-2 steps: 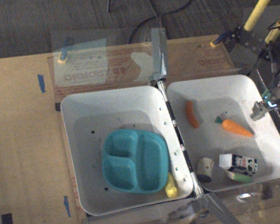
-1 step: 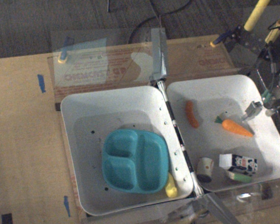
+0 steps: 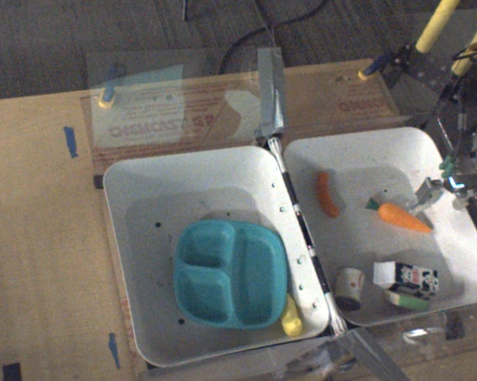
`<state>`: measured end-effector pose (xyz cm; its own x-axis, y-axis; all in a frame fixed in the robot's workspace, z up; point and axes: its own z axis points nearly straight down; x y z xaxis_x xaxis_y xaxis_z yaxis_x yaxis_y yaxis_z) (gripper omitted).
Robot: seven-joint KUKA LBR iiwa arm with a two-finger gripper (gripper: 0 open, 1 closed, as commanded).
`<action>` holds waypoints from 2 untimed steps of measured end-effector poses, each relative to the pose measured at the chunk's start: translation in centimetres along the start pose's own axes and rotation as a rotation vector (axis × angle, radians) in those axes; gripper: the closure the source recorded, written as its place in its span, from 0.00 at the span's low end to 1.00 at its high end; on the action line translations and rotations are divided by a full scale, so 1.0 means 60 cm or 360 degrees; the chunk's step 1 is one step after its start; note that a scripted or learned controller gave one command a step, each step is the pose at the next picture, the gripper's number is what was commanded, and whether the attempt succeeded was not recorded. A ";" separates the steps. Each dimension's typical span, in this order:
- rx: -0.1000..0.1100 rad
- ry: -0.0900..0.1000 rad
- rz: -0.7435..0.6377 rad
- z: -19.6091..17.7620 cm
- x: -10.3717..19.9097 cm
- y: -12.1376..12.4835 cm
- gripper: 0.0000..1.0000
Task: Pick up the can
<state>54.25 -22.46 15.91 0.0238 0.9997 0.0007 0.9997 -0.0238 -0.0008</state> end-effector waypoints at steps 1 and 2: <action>0.0001 0.0000 0.0354 0.108 0.033 -0.106 0.00; 0.0000 0.0001 0.0361 0.092 0.030 -0.106 1.00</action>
